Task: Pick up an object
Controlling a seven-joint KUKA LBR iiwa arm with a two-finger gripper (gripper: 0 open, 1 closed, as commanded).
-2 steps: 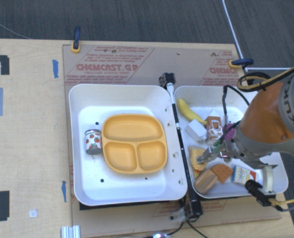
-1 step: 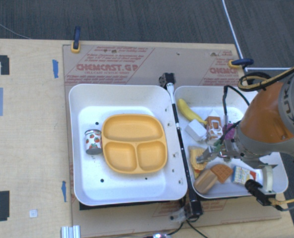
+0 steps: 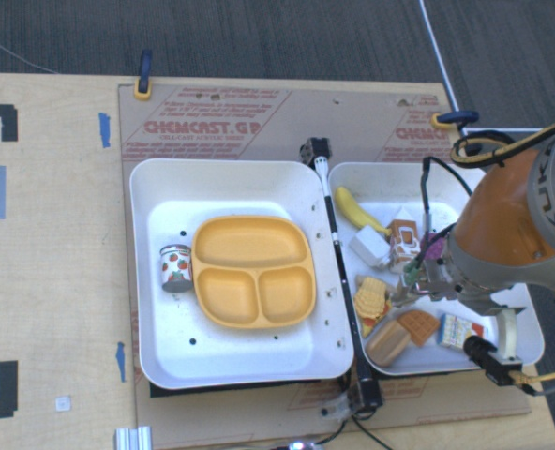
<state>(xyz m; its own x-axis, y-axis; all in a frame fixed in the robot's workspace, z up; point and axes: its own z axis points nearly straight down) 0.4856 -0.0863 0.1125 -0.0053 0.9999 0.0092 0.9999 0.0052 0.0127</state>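
Pale wooden bench (image 3: 52, 289) bore a brown printed cardboard sheet (image 3: 212, 120), two shallow white plastic bins on that sheet, left bin (image 3: 156, 251) beside right bin (image 3: 521, 345), blue tape strips (image 3: 104, 129) left of the sheet, black corner marks (image 3: 1, 120) further left

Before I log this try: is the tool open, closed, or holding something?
Tool: cannot be told; it sits low over the clutter in the right bin, and the arm hides its tip.
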